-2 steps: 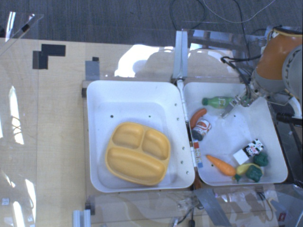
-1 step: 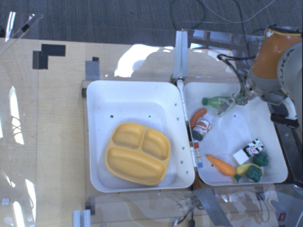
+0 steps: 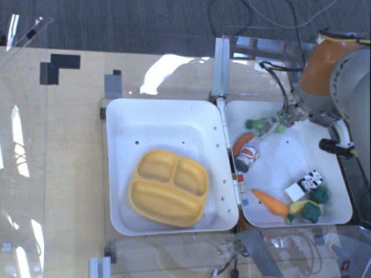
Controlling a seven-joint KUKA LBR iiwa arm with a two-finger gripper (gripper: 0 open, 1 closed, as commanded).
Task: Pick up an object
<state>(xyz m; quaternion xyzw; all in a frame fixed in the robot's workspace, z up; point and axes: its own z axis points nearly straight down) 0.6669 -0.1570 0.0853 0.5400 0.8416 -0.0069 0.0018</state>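
White plastic formed the two shallow bins that sat side by side on the pale wooden desk (image 3: 64,172). The left bin (image 3: 124,123) held a yellow divided tray (image 3: 169,187) with three compartments, lying flat in the bin's lower half.

The right bin (image 3: 342,213) held several small toy items. A green item (image 3: 255,123) lay near the upper left of that bin. An orange-red sausage-shaped piece (image 3: 243,142) lay just below it, beside a small can with a red and white label (image 3: 247,157). A toy carrot (image 3: 271,202) lay near the lower edge. At the lower right corner, a small black-and-white block (image 3: 311,182), a white piece (image 3: 294,191), a yellow piece (image 3: 297,207) and dark green pieces (image 3: 313,212) were clustered together, touching or almost touching.

The arm (image 3: 342,68) entered from the right, its orange band above the wrist. The tool (image 3: 275,123) was positioned over the upper part of the right bin, just beside the green item. Whether the tool was released or clenched could not be determined, and no item was seen between its parts.
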